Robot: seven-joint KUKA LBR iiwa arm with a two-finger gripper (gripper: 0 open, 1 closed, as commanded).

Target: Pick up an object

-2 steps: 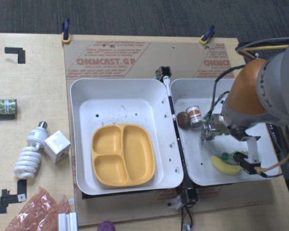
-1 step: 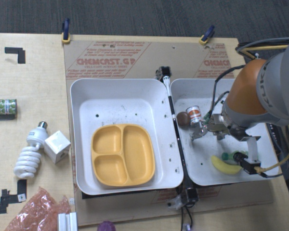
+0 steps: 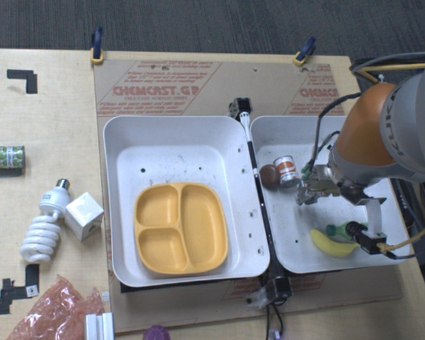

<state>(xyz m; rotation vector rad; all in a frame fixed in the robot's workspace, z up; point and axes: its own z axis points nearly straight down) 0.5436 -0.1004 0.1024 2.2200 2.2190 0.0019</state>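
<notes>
The fingers (image 3: 306, 194) hover low in the right bin (image 3: 382, 129); how open they are I cannot tell. The small can (image 3: 286, 169) sits just beyond them and might roll aside if nudged.

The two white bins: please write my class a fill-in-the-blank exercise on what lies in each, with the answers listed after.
1. The yellow divided plate lies in the ____ bin.
2. The banana lies in the right bin, near its ____ edge.
3. The plate has ____ compartments.
4. The small can lies just right of a ____ ball, beside the gripper.

Missing words: left; front; three; brown
</notes>
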